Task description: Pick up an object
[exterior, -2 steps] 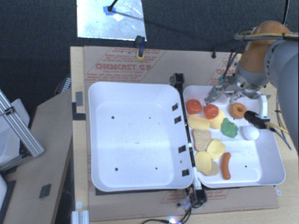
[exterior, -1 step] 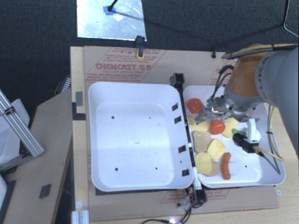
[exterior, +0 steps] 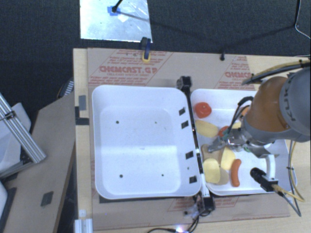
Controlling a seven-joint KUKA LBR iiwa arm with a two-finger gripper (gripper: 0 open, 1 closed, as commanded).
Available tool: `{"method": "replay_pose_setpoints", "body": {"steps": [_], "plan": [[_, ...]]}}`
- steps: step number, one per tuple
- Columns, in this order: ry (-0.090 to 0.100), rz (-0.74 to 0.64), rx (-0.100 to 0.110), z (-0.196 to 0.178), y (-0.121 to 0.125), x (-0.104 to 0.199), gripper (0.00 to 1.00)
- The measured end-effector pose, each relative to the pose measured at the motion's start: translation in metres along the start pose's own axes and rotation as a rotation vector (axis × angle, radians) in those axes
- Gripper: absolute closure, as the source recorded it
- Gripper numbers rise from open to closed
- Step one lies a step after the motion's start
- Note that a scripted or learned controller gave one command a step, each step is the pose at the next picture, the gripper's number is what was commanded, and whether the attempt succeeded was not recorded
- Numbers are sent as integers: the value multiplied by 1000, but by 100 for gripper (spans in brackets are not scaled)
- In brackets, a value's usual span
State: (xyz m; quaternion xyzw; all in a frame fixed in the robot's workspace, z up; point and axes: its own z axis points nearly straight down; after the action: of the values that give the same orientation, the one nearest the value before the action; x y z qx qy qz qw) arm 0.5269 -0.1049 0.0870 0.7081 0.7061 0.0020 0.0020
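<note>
Two white bins are seen side by side. The left bin (exterior: 141,140) is bare. In the right bin (exterior: 228,106) lie pale yellow pieces (exterior: 212,171), an orange sausage shape (exterior: 235,173) and a red round piece (exterior: 202,109) near its far edge. The gripper (exterior: 218,143) is lowered among the yellow pieces at the bin's middle; its finger state cannot be told.

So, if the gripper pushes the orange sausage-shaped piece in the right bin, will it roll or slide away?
The orange sausage-shaped piece looks rounded and long, so it probably rolls sideways when nudged. Its smooth surface may slip between fingers. It lies against a pale yellow piece, which might block rolling that way.
</note>
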Motion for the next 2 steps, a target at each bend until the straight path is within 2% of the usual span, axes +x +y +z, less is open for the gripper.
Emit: {"method": "replay_pose_setpoints", "body": {"steps": [1, 2], "plan": [[-3, -6, -2, 0, 19, 18, 0], [-1, -2, -4, -1, -35, 15, 0]]}}
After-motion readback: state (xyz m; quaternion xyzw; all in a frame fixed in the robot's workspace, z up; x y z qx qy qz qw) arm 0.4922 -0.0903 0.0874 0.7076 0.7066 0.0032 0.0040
